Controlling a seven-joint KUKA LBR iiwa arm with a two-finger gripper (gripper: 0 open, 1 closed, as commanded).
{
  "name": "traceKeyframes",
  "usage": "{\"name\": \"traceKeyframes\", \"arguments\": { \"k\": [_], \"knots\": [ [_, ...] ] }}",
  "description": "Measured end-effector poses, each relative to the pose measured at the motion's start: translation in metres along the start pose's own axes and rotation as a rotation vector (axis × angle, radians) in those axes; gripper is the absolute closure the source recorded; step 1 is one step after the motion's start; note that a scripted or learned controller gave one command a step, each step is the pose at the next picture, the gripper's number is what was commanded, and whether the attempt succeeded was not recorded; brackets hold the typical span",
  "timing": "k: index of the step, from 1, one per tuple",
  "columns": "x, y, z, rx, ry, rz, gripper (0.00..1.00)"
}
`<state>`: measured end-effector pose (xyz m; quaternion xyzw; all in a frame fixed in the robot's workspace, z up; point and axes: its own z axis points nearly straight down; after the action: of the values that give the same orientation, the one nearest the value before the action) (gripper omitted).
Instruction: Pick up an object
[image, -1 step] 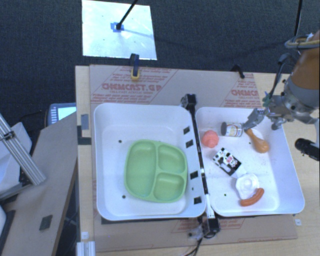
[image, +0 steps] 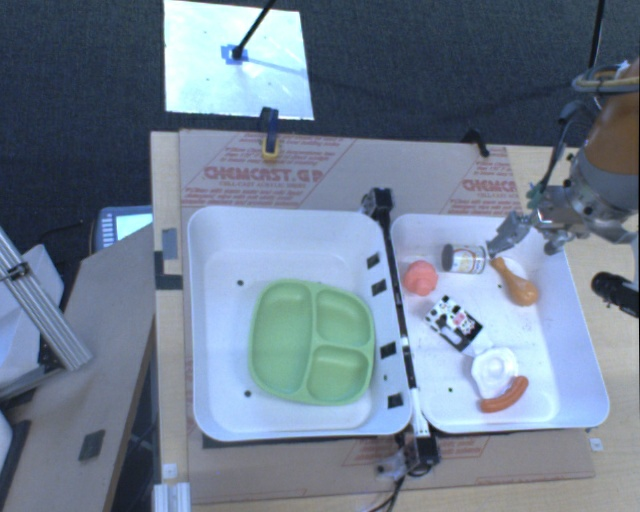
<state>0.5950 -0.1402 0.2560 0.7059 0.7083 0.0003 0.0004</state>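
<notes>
Left bin (image: 210, 300), nearest and largest, carries a green divided plate (image: 310, 343). Right bin (image: 585, 370) holds the smaller pieces: sausage (image: 502, 394) by a fried egg (image: 494, 365), black-and-white block (image: 453, 322), chicken drumstick (image: 516, 280), pink ball (image: 420, 277), small can (image: 465, 260) lying on its side. Gripper (image: 527, 228) hangs over the far right corner, fingers spread, nothing between them. Likely target: drumstick, just below-left of the fingertips, long axis running diagonally toward the near edge.

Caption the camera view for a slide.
KUKA arm's claw poised over the right bin of toy food, near a small can; green divided plate in the left bin.
</notes>
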Motion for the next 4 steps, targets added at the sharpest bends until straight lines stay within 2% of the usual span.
{"name": "traceKeyframes", "arguments": {
  "k": [2, 3, 4],
  "knots": [
    [0.013, -0.006, 0.113, 0.005, 0.001, 0.003, 0.00],
    [0.010, 0.001, 0.144, -0.021, -0.006, 0.005, 0.00],
    [0.012, -0.001, 0.137, -0.015, -0.003, 0.005, 1.00]
  ]
}}
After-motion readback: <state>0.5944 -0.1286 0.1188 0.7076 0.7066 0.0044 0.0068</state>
